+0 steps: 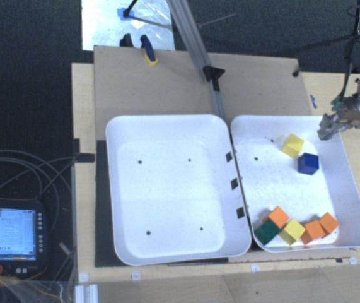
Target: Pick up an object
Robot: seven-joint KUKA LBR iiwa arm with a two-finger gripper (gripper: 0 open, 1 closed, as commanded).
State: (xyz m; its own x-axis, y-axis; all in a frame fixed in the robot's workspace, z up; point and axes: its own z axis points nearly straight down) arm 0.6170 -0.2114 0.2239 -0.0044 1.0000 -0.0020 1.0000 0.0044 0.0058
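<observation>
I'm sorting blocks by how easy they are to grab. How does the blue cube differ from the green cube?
The blue cube is blue and stands apart from the pile, with just the yellow cube close by; the green cube is dark green and packed against the orange and yellow blocks. The blue cube lies nearer the gripper, the green cube at the bin's near edge. Both look alike in size.

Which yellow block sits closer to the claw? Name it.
The yellow block in the right bin's upper part, beside the blue block. The other yellow block lies in the cluster along the bin's lower edge, much farther from the claw.
</observation>
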